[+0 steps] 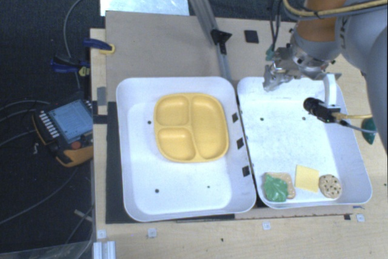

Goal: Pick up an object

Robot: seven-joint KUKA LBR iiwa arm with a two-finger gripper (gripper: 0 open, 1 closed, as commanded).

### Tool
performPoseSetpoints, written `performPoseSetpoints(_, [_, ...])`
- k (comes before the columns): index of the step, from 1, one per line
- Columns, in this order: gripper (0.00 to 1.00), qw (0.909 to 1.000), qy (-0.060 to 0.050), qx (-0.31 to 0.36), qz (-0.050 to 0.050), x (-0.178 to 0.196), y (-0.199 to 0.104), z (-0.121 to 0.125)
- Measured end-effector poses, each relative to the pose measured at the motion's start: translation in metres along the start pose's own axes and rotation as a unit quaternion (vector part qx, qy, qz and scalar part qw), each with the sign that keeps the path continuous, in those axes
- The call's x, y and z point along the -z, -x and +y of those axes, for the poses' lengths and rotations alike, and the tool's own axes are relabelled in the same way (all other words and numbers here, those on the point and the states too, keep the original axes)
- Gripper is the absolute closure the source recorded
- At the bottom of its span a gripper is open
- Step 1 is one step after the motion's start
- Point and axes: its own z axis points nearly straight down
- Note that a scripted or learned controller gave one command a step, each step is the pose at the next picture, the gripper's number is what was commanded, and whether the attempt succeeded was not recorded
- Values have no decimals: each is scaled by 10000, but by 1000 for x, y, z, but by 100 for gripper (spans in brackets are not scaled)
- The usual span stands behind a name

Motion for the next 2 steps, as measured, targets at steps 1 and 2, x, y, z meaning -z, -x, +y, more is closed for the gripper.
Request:
performPoseSetpoints(1, [100, 10000, -4, 6, 2, -2, -63, -13])
performPoseSetpoints(2, [100, 10000, 3, 0, 0, 2, -108, -16])
